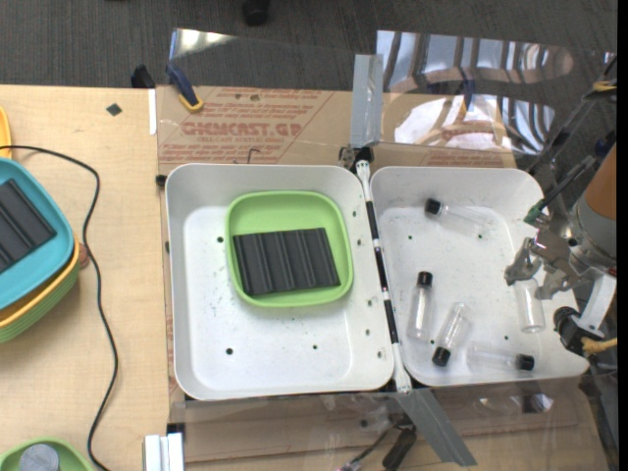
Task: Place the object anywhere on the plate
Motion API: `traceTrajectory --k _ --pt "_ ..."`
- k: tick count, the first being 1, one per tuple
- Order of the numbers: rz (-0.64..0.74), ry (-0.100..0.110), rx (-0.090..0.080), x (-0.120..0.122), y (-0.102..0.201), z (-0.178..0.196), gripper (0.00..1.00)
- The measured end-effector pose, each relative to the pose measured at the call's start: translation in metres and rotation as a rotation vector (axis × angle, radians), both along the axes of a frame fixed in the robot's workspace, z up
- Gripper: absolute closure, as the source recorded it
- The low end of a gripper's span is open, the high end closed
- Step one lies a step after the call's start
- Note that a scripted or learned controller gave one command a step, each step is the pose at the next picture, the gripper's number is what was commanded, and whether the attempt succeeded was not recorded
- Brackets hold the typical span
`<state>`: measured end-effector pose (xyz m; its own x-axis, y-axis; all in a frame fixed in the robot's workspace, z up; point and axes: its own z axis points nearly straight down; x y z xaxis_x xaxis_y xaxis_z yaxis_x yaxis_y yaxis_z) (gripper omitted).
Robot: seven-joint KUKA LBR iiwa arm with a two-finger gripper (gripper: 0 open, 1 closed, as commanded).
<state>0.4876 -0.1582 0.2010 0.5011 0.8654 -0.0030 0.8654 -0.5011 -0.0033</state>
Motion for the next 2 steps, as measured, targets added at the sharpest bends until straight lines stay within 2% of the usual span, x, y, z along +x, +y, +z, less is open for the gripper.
traceTrajectory --k 1,2 --pt "0.0 0.0 0.0 0.0 0.0 0.0 0.0" --pt "-0.145 -0.001 -0.002 -0.008 0.021 0.155 0.0"
